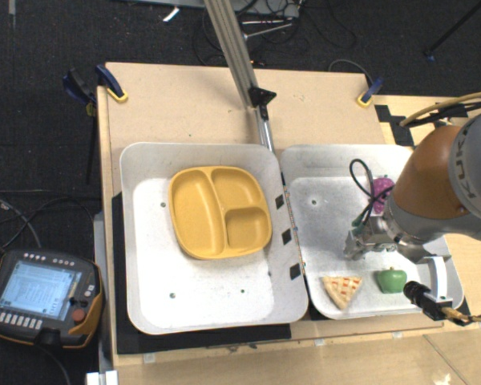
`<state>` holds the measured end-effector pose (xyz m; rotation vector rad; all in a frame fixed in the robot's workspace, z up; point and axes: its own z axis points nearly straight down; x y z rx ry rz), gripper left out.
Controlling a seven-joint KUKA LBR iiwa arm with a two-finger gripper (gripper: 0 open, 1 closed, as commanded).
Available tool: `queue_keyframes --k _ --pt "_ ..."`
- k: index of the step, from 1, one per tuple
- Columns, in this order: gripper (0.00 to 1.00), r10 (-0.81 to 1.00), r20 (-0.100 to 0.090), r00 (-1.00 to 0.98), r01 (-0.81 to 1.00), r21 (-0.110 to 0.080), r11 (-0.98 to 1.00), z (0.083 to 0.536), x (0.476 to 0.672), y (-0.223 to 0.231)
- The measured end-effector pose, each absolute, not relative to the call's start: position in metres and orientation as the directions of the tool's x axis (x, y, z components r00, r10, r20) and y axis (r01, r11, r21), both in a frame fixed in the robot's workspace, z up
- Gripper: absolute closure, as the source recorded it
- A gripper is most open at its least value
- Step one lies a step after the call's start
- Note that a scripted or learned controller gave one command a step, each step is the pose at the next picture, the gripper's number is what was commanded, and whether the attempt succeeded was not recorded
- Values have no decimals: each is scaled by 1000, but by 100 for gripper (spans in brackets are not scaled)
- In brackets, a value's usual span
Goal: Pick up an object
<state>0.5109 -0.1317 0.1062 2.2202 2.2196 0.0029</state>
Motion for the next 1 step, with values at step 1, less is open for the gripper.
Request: queue_keyframes --k 1 --pt "100 1000 -2 -4 1000 6 4 167 519 -128"
